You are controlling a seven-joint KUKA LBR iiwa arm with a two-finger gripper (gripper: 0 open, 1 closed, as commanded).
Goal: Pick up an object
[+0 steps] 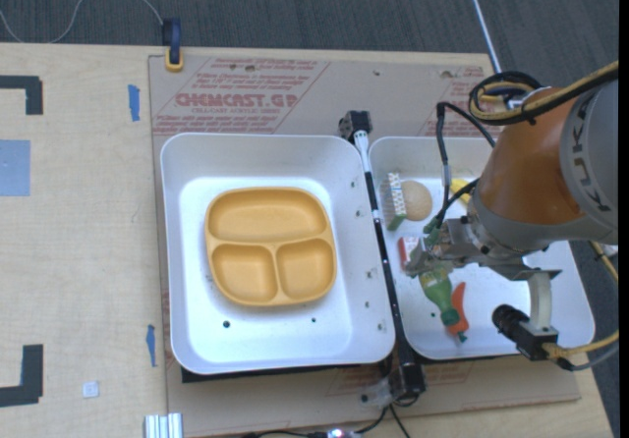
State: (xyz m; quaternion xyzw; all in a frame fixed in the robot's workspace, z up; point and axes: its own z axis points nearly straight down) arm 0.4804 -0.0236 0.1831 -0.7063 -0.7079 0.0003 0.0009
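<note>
A pale wooden bench (79, 259) with blue tape marks stands on dark grey carpet and carries a brown printed cardboard sheet (241, 92). On that sheet sit two shallow white plastic bins side by side. The left bin (187, 230) holds a smooth, matte yellow-orange divided tray (270, 245), rounded at the corners, with one long compartment above two smaller ones. Right of this tray lies the right bin (575, 318), where several small objects are gathered near the bin's left wall: a beige rounded object (417, 198), a white ridged piece (396, 192) just beside it, and, lower down, a green and orange toy vegetable (447, 303). The vegetable is elongated, its long axis slanting from upper left to lower right, with the orange tip pointing toward the bin's near edge. The grey arm with its glossy orange band (526, 166) reaches over the right bin, and the gripper (432, 254) sits directly above the vegetable's green end. Whether the pincer is released or clenched cannot be told from this angle.
</note>
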